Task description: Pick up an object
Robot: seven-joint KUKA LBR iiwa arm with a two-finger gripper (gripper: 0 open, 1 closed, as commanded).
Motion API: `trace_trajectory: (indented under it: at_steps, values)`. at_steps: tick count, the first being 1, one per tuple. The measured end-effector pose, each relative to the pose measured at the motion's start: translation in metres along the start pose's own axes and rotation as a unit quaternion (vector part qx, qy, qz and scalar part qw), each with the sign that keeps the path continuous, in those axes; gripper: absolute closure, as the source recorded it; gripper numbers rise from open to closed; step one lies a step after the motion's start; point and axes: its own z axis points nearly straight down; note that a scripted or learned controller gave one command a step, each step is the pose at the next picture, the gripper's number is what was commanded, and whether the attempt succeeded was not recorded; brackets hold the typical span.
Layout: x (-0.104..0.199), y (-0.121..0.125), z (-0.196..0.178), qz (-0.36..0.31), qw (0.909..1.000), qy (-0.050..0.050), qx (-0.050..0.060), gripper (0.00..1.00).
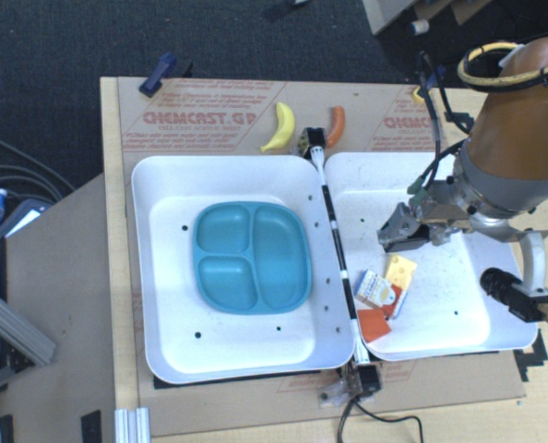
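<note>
The table (209, 109) was a pale board printed with red lettering, and it carried two shallow white bins side by side. The left bin (163, 321) held a blue divided plate (253, 257) lying flat near its middle. In the right bin (458, 326), close to the wall shared with the left one, lay a small cluster: a yellow wedge like a piece of cheese (401, 269), a small white carton with printing (376, 290) just beside and below it, and an orange-red piece (374, 324) touching the carton's lower side.

The arm (518, 146), grey with an orange band, came in from the right over the right bin. Its hand (403, 233) hung low above the bin floor, just above and left of the yellow wedge; nothing could be seen between its fingers, and how far apart they stood could not be told from this angle.

Behind the bins, on the bare board, sat a yellow banana (279, 128) and an orange carrot-like piece (336, 125). A blue object (157, 75) rested at the board's far left corner. Around the table the floor (53, 53) was dark carpet, with black cables (16, 169) looping at the left.
</note>
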Motion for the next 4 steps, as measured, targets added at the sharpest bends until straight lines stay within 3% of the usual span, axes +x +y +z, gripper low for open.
trace_trajectory:
  at_steps: [1,2,3,4]
  values:
    - [0.011,-0.007,0.006,0.000,1.0000,0.000,0.000,1.00]
    - [0.087,-0.006,0.014,-0.001,1.0000,0.000,0.000,1.00]
    - [0.038,0.004,0.016,0.000,1.0000,-0.001,-0.001,1.00]
    - [0.070,-0.018,0.006,-0.001,1.0000,0.000,0.000,1.00]
